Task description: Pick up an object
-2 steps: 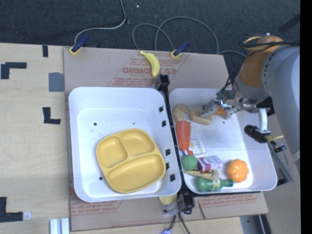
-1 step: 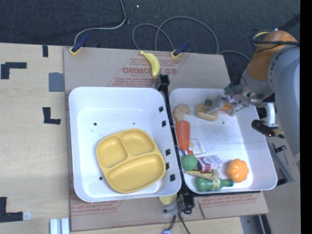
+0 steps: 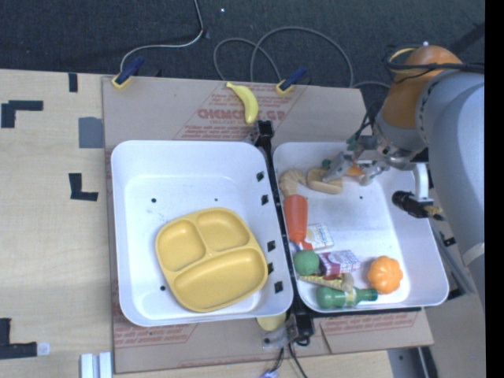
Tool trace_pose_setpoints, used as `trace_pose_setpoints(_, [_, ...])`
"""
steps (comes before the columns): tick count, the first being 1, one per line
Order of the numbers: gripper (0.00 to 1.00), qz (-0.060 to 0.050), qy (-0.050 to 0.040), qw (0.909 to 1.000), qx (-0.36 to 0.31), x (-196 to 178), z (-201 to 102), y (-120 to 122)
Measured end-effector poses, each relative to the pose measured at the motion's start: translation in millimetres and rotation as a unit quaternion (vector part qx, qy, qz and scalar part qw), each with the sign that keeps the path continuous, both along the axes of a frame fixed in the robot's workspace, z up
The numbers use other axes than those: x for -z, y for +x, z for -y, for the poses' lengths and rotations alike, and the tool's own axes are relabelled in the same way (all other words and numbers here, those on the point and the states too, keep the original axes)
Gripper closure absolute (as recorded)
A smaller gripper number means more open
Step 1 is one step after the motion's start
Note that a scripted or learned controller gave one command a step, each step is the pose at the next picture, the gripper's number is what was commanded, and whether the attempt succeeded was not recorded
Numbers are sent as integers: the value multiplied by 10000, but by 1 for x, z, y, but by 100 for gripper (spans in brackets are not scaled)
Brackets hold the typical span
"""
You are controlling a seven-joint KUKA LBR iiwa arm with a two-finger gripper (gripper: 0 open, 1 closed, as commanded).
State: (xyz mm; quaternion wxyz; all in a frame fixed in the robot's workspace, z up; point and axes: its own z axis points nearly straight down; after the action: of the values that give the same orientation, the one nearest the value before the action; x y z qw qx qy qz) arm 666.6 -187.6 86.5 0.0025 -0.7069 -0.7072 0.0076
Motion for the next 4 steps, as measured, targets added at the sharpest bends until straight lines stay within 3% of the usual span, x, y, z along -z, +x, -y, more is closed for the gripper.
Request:
trace_pose_setpoints(1, [100,-96,70,9999,0,-7,-3,-2])
trace_pose_setpoints(2, [100,67,37,10000,1,-89,-33,-79])
trace_pose_setpoints(3, [0,51,40,10000,-4,-84,-33,-78])
trace_pose_setpoints(4, [0,51,26,10000,-10,7,-57,-36])
